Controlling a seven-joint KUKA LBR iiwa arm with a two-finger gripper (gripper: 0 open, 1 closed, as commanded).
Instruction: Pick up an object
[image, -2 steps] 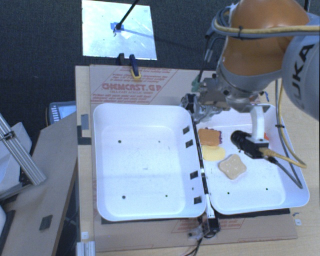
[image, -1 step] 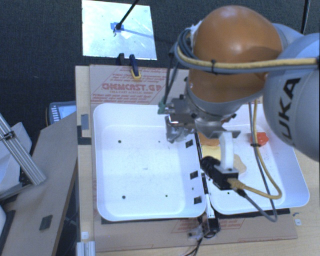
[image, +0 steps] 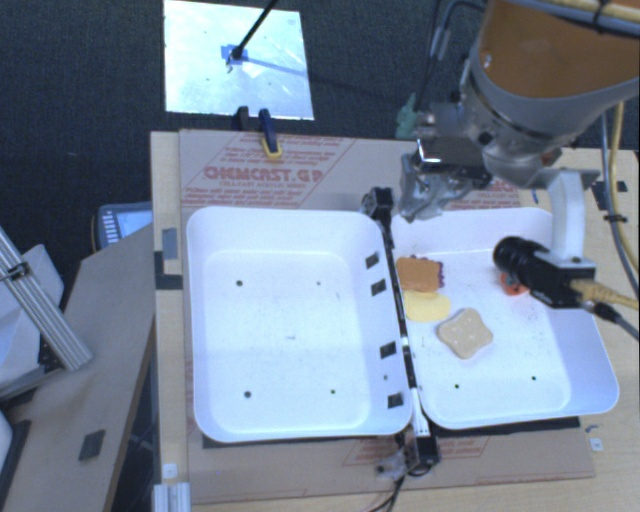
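Your counter (image: 300, 160) carries 2 white bins; the tool (image: 432, 195), grip unreadable, must descend onto the tan toast-shaped piece (image: 465, 333).

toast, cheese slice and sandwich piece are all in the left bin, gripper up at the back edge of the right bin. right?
Not the left bin. The camera view shows the toast, cheese slice and sandwich piece in the right bin, near the divider. The gripper is indeed at that bin's back edge.
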